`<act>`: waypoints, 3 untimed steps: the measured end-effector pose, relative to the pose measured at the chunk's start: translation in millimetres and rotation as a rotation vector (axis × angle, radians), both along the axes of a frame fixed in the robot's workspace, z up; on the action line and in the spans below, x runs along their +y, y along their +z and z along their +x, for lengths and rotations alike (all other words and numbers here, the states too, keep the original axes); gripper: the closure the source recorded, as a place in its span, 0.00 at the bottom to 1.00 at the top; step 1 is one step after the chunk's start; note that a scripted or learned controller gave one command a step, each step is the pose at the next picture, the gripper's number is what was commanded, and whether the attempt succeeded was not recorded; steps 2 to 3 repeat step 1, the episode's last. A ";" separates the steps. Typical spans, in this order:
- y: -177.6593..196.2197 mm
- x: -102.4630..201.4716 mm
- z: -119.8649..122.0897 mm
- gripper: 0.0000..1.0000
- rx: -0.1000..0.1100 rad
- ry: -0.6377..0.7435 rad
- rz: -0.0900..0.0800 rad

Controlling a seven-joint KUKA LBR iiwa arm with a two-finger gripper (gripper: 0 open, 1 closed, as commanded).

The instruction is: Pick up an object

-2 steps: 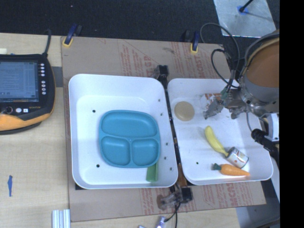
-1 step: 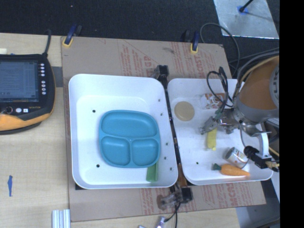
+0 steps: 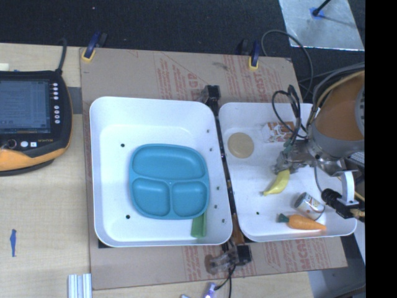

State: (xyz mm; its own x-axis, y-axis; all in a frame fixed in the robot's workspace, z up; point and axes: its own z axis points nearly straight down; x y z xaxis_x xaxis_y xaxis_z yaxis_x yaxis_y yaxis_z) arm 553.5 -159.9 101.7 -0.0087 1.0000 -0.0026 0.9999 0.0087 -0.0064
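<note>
1. The tool point(image 3: 289, 161) sits low in the right bin point(image 3: 251, 231), at the upper end of the banana point(image 3: 277, 183); whether it is open or closed I cannot tell, nor whether it has anything.
2. To do this well, I judge it should centre over the banana's middle, descend straight, and close across the narrow width.
3. The banana is small, yellow, curved, lying slantwise mid-bin, apart from the carrot point(image 3: 302, 223) and the round tan disc point(image 3: 240, 145).

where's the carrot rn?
The carrot lies in the right bin, near its front edge, just below the small metal can and right of the banana.
</note>
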 end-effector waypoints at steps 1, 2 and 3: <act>60.4 50.8 81.5 1.00 -0.005 -0.005 0.004; 60.4 50.8 81.5 1.00 -0.005 -0.005 0.004; 60.4 50.8 81.5 1.00 -0.005 -0.005 0.004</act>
